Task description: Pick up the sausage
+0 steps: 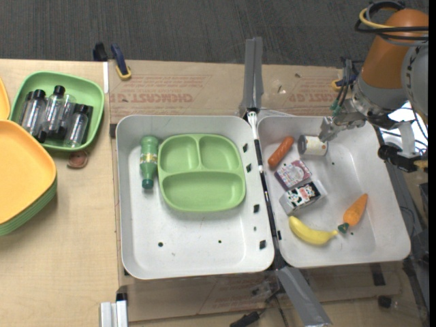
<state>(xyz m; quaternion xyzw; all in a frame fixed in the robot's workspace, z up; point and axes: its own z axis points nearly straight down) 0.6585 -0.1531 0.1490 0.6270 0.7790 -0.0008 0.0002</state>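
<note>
Right bin (381, 244), claw (328, 129) above sausage (280, 152)

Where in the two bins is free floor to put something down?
Left bin: wide bare floor below the green plate. Right bin: bare between carrot and gripper. Crowded around the sausage, cartons and banana.

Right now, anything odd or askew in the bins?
Nothing spilled or damaged. Left bin: green bottle lies on its side beside the divided plate. Right bin: sausage, carrot, banana lie loose.
</note>
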